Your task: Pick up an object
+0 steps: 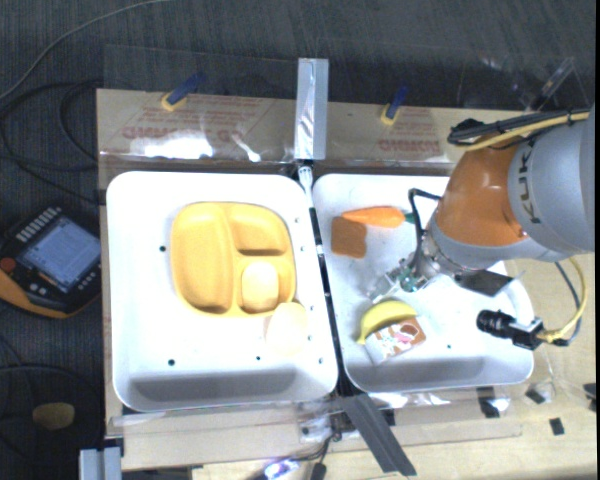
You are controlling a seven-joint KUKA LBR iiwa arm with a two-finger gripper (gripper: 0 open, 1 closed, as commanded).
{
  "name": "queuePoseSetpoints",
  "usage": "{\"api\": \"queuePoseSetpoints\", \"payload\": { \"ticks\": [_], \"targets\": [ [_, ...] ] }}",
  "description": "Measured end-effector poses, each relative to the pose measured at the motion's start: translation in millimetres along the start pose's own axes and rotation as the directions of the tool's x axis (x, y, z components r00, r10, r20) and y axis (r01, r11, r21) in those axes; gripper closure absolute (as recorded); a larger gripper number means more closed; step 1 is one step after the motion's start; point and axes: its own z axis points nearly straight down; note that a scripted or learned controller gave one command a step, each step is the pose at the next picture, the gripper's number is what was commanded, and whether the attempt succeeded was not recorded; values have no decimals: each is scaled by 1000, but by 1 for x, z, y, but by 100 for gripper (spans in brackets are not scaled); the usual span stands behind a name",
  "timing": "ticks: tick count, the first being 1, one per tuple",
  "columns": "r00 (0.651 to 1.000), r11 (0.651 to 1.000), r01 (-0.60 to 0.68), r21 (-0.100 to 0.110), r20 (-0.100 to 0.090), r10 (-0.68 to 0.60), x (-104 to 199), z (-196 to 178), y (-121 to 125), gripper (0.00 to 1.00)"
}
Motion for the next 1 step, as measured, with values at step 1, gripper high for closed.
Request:
{"api": "queuePoseSetpoints", "payload": {
  "ticks": [1],
  "targets": [
    [1000,1000,0,0,0,0,0,0,0,0]
  ]
}}
